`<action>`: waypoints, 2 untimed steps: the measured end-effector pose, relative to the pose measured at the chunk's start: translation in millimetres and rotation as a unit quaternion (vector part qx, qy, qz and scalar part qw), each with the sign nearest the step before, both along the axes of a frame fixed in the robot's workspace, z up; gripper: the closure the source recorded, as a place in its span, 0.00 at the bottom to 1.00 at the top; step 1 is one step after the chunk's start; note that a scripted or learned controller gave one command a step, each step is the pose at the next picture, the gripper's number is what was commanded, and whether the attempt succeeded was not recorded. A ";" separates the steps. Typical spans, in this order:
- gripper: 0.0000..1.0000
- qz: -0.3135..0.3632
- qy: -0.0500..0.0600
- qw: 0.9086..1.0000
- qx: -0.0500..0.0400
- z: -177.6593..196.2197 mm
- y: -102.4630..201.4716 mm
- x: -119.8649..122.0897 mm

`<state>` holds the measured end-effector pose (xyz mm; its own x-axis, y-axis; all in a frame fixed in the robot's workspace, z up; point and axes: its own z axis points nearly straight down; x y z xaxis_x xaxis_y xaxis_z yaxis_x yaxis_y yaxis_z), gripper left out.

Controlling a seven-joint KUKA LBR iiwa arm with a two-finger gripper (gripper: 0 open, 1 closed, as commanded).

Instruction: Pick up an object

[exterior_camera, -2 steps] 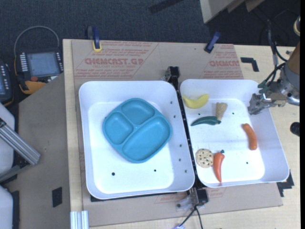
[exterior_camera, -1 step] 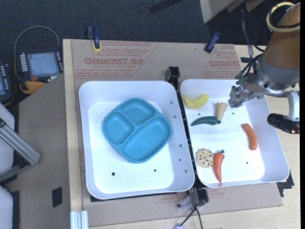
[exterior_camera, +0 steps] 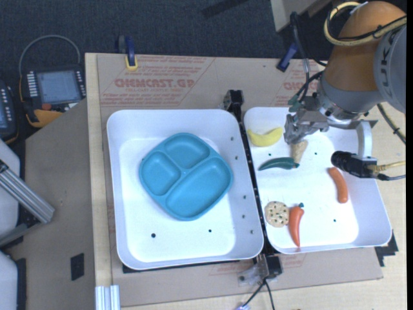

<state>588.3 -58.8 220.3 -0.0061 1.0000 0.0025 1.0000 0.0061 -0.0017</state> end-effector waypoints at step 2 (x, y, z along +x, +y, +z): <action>1.00 0.000 -0.002 1.000 0.000 6.7 108.2 35.3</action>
